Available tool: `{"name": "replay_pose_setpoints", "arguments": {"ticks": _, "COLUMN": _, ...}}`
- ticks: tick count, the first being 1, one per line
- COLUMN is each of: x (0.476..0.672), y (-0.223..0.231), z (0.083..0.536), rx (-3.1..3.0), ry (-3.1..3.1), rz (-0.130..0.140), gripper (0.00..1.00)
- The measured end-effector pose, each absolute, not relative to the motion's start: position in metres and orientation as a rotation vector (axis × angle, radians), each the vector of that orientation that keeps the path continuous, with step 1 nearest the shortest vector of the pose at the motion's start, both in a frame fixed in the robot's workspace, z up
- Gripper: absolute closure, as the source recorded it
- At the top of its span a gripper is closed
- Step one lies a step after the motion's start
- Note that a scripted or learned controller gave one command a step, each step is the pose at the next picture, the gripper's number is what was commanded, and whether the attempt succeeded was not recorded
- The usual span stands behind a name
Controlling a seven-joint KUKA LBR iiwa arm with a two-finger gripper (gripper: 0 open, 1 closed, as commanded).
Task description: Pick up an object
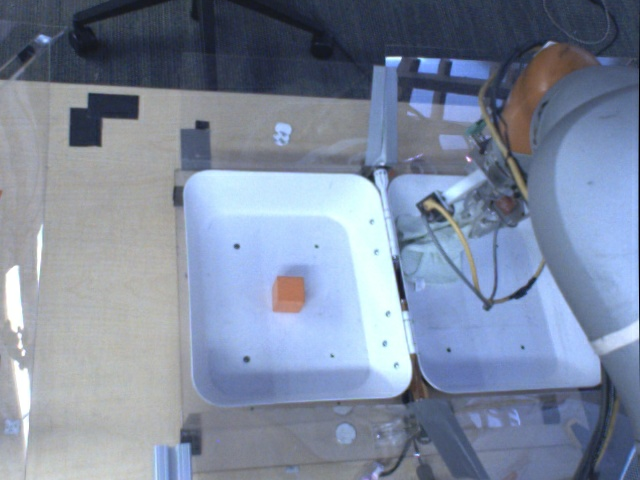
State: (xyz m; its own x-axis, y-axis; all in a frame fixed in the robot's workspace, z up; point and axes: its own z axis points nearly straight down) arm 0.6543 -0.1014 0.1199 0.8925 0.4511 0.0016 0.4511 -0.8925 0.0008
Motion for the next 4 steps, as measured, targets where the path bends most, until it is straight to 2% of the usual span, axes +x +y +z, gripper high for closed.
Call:
{"name": "replay_pose_setpoints", "arguments": {"ticks": 1, "x": 0.654, "y": -0.101, "z": 0.12, "rx": 3.055, "ry": 0.729, "rz": 0.002, "gripper": 0.0}}
{"name": "replay_pose_setpoints", "arguments": {"ticks": 2, "x": 0.655, "y": -0.1, "z": 0.131, "rx": 3.051, "ry": 0.741, "rz": 0.004, "gripper": 1.0}}
{"name": "replay_pose_setpoints", "arguments": {"ticks": 3, "x": 0.644, "y": -0.098, "z": 0.187, "rx": 3.067, "ry": 0.68, "rz": 0.003, "gripper": 1.0}}
{"name": "replay_pose_setpoints", "arguments": {"ticks": 4, "x": 0.644, "y": -0.097, "z": 0.197, "rx": 3.064, "ry": 0.692, "rz": 0.002, "gripper": 1.0}}
